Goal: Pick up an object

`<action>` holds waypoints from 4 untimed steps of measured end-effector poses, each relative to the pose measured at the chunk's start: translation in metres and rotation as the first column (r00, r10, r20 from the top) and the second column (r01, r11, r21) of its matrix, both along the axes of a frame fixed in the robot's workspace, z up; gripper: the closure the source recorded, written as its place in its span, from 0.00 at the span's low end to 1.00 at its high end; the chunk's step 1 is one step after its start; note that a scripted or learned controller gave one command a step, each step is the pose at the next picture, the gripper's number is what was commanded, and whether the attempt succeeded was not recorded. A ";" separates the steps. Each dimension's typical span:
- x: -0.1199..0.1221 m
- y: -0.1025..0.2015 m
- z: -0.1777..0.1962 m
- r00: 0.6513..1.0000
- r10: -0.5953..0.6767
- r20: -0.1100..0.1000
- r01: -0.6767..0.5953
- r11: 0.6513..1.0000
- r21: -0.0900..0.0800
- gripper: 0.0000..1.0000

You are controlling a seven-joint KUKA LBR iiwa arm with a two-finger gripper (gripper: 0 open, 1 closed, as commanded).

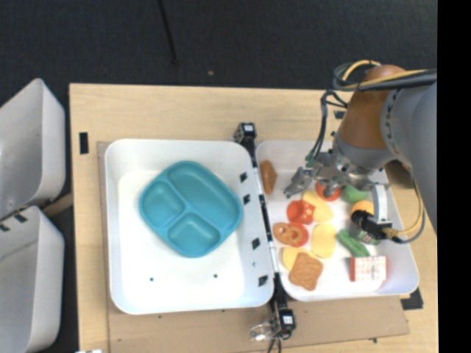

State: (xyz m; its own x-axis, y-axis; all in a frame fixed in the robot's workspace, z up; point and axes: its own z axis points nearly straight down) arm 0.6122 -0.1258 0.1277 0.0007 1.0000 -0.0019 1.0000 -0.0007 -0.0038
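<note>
Grey arm with the orange band comes in from the right and sits over the right white bin, with the two-finger gripper low in the bin's upper half. Fingers look spread fairly wide, one dark finger poking left toward the bin's middle, nothing clearly held between them.

Right bin is full of toy food: a brown sausage-shaped piece near the top left by the divider, a red tomato slice, a second red ring-shaped slice just below it, a couple of yellow chunks, a brown toast-like piece at the bottom, a green bean-shaped piece, and an orange round thing next to the gripper body. Another red piece sits right under the gripper.

There's a small red and white box in the bottom right corner with some print on it, too blurry to read.

Left white bin has a teal plastic divided plate with three compartments, tilted diagonally.
</note>
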 end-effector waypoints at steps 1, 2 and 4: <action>0.000 -0.001 -0.029 1.000 -0.001 0.001 0.001 1.000 0.000 0.00; 0.001 -0.002 -0.016 1.000 -0.005 0.006 0.005 1.000 0.000 1.00; 0.012 0.006 0.087 1.000 0.004 0.010 -0.004 1.000 0.000 1.00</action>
State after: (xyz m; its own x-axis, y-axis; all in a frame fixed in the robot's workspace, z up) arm 0.6243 -0.1199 0.2152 -0.0033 1.0000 -0.0014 1.0000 0.0033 0.0065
